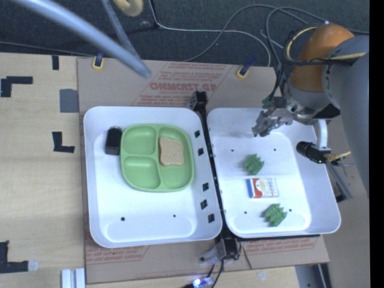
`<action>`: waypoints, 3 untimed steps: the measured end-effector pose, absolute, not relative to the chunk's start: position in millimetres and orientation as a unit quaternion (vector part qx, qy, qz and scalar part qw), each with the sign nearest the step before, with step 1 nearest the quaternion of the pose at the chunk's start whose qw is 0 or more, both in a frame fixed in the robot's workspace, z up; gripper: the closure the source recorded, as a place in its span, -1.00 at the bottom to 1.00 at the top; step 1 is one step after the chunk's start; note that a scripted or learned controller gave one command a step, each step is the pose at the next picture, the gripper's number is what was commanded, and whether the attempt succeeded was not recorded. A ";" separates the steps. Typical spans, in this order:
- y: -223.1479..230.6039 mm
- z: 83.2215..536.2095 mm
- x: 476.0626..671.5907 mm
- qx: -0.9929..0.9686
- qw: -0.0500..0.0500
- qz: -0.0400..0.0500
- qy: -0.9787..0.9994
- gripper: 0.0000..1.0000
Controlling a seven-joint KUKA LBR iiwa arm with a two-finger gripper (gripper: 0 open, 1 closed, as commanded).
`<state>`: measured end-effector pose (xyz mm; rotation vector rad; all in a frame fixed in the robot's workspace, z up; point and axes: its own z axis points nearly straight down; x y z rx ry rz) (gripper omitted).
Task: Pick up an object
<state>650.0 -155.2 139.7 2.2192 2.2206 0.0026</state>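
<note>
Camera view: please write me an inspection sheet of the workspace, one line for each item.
Surface: left bin and right bin, white, side by side on a cardboard sheet.
Job's things: right bin holds two green toys and a small card.
Clutter: left bin holds a green divided plate with a bread slice; a black block beside it.
Grippers: tool over the right bin's far side, nothing seen in it.
Cables: loops behind the bins.
Surroundings: wooden bench.
</note>
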 end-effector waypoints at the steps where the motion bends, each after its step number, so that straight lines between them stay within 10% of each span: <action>1: -157.6 194.0 661.3 0.706 0.002 0.002 0.708 1.00; 3: -150.5 281.8 659.5 0.706 0.002 0.001 0.708 1.00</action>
